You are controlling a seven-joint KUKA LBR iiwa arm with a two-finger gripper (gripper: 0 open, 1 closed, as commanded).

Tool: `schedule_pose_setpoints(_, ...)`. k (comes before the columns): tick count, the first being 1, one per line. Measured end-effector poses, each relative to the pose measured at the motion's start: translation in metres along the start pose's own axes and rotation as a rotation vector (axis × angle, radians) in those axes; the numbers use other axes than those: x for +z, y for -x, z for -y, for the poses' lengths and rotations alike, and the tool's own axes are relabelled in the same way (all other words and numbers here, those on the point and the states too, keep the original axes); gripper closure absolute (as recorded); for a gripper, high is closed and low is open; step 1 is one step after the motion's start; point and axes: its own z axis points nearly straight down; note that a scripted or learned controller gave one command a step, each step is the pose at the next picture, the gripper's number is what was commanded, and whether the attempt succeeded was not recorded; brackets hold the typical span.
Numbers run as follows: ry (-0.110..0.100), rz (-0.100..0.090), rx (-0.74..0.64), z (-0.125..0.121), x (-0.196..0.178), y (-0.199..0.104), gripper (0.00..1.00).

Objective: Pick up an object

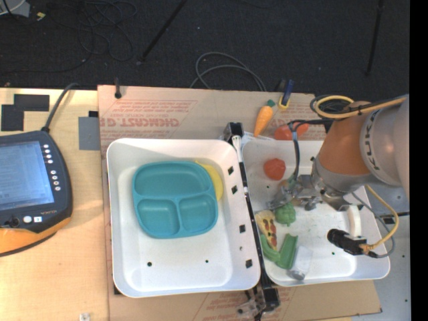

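While the arm reaches into the right bin (pixel 374 263), the gripper (pixel 294 194) hangs low over the toys, and I cannot tell if it is open or closed. A small green toy (pixel 285 214) sits just below it. A red ball (pixel 274 168) lies just above it, and a teal plate (pixel 176 199) rests far to its left in the other bin (pixel 127 246)

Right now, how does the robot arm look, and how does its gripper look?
The arm is a thick, rounded grey body with a wide orange band above the wrist. Below the band sits a grey metal gripper. A yellow cable coils behind the arm, and thin dark cables run beside it.
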Motion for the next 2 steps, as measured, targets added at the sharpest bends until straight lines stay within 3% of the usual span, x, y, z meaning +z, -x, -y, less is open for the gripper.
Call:
schedule_pose_setpoints(1,0.0,0.0,0.005,-0.001,-0.012,0.002,1.0)
schedule_pose_setpoints(2,0.011,-0.001,-0.007,-0.015,-0.107,-0.073,1.0)
